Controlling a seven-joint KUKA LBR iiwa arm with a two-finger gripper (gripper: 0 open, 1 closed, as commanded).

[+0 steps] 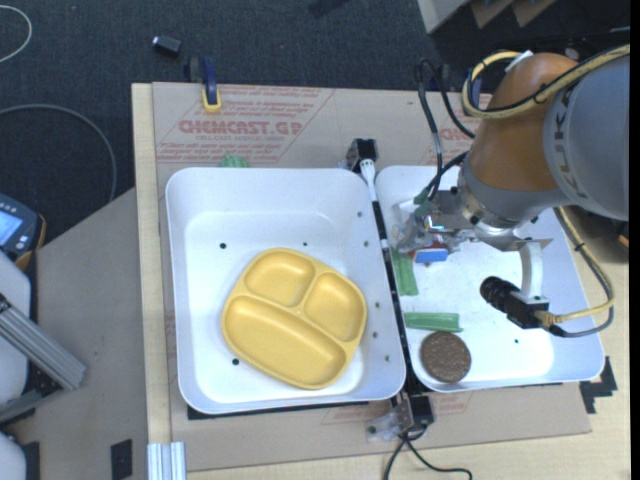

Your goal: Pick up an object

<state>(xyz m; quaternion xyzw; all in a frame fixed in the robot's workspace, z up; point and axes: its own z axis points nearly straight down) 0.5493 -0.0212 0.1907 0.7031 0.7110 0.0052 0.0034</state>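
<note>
My gripper (pixel 422 232) hangs low over the left part of the right bin (pixel 560 360), close to the divider between the bins. A small blue object (pixel 433 256) lies just below it, too close for me to tell whether they touch. A green stick (pixel 405 274) lies along the divider right under the gripper. A second green stick (pixel 432 321) lies flat nearer the front. A brown round disc (pixel 445 356) sits at the bin's front left.
The left bin (pixel 200 208) holds a yellow divided plate (pixel 295 315). A black cylinder with a yellow cable (pixel 510 303) hangs from the arm over the middle of the right bin. The grey and orange arm (pixel 530 138) covers the bin's back right.
</note>
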